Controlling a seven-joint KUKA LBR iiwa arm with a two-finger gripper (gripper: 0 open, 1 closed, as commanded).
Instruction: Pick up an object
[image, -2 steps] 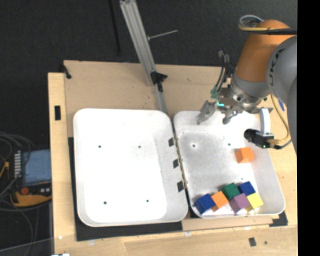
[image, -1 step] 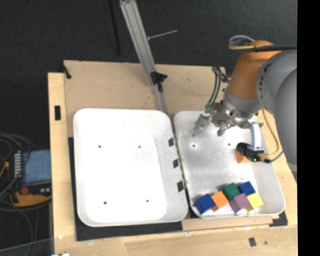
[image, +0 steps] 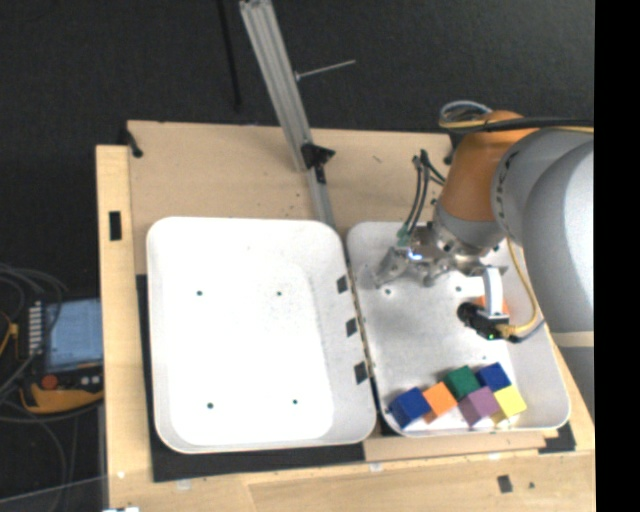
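- While the arm (image: 520, 200) reaches in over the right bin (image: 400, 330), the gripper (image: 405, 262) sits above the far part of that bin, close to its far left corner.
- Gripper state: the metal parts at the tip are small and blurred in the camera view, so it cannot be told whether they are spread or pressed together. Nothing is seen between them.
- Candidate objects: six small blocks lie clustered along the near edge of the right bin, toward its near right corner.
  - blue block (image: 409, 406), leftmost
  - orange block (image: 439, 399), touching or just beside the blue one
  - green block (image: 462, 381)
  - purple block (image: 483, 403)
  - second blue block (image: 494, 376)
  - yellow block (image: 510, 401), rightmost
- The left bin (image: 250, 330) carries no block.
- Step in hand, as a judgement: approach. No pick has begun; the gripper is well apart from the cluster, at the opposite end of the bin.
- Next move calls for:
  - travel toward the near edge of the right bin, over the cluster;
  - selection of a block with free sides, the leftmost blue block or the yellow block being likely choices;
  - descent with the fingers straddling that block, then closure and lift.
- Risk: the blocks are packed closely, so a finger may land on a neighbour.
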